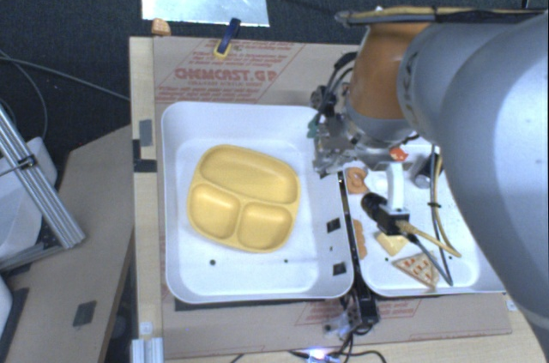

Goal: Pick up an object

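The grey arm (pixel 480 95) – orange band (pixel 377 78) above the wrist – covers much of the right side and hangs over the far part of the right bin (pixel 380 274). Its gripper (pixel 328 154) sits over the wall the two bins share, toward the far end. Whether it is spread or closed cannot be told from here, and nothing can be seen held in it.

The left bin (pixel 249 275) holds one thing, a yellow divided plate (pixel 243 198). It lies flat on the bin floor, right way up, a little left of centre. Its long axis runs left to right, dipping slightly toward the near right. The one wide compartment faces the far rim and the two smaller ones face the near rim. Its far right corner is near the gripper.

The right bin holds small pieces. A toy pizza slice (pixel 418 269) lies flat near the front rim, its length slanting toward the near right. A yellow wedge (pixel 391 244) lies just beside it on the far side. A brown bit (pixel 359 243) lies close to the shared wall – an orange-brown bit (pixel 355 178) lies farther back, near the gripper.

Both bins rest on a cardboard sheet (pixel 227 74) printed in red.
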`<state>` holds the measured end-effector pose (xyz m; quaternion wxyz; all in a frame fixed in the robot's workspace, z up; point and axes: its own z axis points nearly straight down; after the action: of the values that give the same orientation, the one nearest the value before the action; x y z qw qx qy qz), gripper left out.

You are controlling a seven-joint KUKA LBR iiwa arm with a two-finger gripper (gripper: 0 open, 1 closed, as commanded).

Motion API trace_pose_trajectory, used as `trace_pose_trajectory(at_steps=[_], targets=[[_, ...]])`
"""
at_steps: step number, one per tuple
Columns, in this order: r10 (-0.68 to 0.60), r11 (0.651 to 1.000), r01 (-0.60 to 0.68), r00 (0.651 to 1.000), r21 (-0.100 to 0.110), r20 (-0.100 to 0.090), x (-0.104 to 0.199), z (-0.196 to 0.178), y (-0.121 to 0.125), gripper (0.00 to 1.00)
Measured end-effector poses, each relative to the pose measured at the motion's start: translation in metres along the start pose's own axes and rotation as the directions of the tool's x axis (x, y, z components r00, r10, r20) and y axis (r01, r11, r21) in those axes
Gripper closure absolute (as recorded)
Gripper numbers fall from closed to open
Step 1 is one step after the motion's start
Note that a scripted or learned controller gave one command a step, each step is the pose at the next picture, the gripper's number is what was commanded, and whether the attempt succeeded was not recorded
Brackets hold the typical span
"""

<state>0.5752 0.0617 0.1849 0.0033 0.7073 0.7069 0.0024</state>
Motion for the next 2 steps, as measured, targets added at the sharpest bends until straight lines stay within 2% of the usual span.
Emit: trace_pose_trajectory(at_steps=[1,2], targets=[[-0.007,1.0,0.007,1.0,0.005,-0.001,0.002,-0.01,-0.003,1.0],[0.0,1.0,0.0,1.0,0.01,-0.002,-0.004,-0.02,-0.069,1.0]])
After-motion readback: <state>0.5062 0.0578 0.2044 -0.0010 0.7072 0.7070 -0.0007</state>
